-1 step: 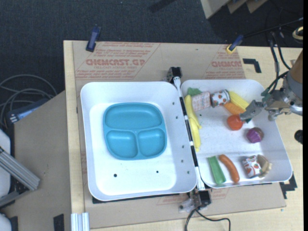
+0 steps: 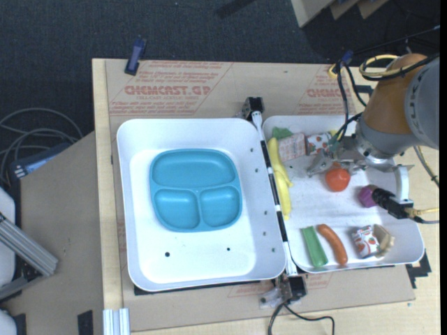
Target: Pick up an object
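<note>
Tomato [image 2: 338, 179], round with no long axis, beside the pincer [image 2: 327, 160], grip state unclear.

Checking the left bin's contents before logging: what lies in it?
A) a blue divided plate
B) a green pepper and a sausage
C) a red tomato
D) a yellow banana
A: the blue divided plate lies alone in the left bin, with its three compartments facing up.

Bare floor lies mid right bin [image 2: 412, 246], between tomato [image 2: 337, 179] and sausage [image 2: 332, 243].
</note>
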You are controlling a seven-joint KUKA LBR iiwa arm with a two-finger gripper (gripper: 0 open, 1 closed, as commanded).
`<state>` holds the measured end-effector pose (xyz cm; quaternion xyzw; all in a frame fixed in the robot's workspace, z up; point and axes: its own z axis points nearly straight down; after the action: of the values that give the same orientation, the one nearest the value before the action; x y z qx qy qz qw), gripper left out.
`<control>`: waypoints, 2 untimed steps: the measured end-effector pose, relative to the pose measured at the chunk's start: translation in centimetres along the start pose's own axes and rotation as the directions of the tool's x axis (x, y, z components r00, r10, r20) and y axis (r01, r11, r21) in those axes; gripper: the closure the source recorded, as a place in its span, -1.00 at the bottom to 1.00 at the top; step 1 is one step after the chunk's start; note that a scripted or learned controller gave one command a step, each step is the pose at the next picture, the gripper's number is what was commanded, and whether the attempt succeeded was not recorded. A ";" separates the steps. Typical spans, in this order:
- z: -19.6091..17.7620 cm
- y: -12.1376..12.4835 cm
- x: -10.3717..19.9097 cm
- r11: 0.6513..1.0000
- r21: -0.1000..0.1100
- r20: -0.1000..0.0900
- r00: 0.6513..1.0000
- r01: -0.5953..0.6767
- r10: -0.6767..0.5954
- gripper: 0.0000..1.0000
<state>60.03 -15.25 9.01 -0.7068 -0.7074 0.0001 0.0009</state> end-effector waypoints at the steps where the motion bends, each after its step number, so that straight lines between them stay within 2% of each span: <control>1: -1.1 0.1 -0.1 1.000 -0.004 0.002 1.000 0.001 -0.001 1.00; 2: -1.1 0.1 -0.1 1.000 -0.003 0.002 1.000 0.000 0.000 -1.00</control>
<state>60.13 -15.30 10.12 -0.7068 -0.7075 -0.0005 -0.0008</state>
